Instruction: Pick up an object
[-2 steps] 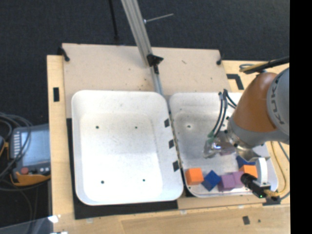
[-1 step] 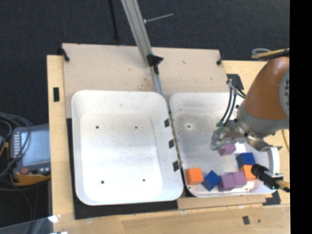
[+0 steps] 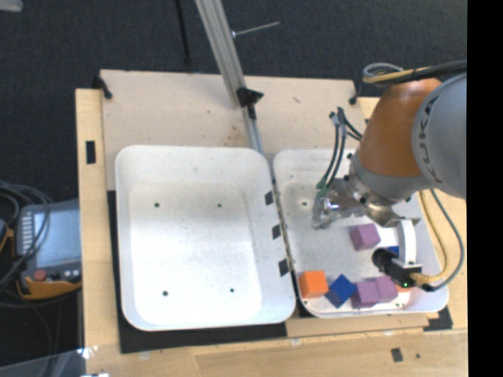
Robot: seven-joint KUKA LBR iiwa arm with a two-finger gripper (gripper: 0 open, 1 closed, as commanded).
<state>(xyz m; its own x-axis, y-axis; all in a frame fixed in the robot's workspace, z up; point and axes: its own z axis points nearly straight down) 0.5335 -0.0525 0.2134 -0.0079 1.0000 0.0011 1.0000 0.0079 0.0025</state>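
My gripper hangs over the middle of the right bin, below the grey arm with its orange band. Nothing shows between its fingers. A purple block lies just to the gripper's right on the bin floor. Along the bin's near edge sit an orange block, a blue block and a larger purple block. A bit of another blue thing peeks out beside the wrist.
The left bin stands beside the right one on the wooden bench. A slanted aluminium rail rises from behind the bins. A pendant with cables lies off the bench at the left.
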